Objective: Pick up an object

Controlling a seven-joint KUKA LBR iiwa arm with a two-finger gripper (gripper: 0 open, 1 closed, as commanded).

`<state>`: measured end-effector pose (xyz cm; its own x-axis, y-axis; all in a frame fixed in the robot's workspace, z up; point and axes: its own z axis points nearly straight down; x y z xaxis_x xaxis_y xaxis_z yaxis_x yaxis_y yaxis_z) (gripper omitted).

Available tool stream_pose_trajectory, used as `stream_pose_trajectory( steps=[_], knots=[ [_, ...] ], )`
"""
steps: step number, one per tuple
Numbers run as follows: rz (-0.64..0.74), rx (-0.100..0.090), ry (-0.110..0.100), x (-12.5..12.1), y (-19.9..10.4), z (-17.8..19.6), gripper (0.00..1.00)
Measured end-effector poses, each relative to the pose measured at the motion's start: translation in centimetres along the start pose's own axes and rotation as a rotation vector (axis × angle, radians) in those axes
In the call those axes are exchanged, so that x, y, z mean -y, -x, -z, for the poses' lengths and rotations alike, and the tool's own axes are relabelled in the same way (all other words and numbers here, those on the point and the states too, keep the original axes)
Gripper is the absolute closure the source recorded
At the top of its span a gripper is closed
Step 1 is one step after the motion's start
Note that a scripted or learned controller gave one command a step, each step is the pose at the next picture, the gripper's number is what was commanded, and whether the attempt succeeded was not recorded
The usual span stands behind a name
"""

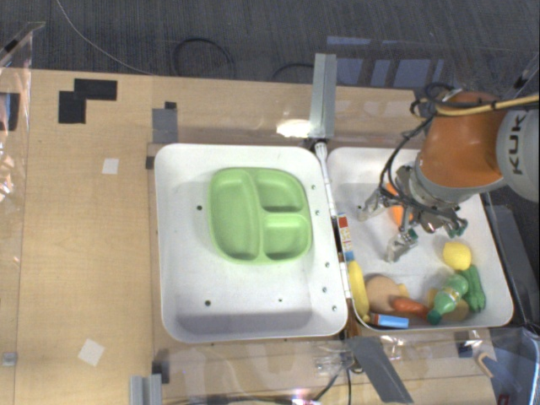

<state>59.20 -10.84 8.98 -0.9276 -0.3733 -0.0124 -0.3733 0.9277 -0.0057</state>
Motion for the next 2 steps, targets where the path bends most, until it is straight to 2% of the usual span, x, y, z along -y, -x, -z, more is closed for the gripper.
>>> stream_pose_trajectory(
  steps=[1, 2],
  knots=[
    [-0.038, 0.001, 0.001, 1.9, 0.1, 0.0, 0.0],
    [-0.039, 0.014, -0.005, 2.0, 0.6, 1.5, 1.0]
  ],
)
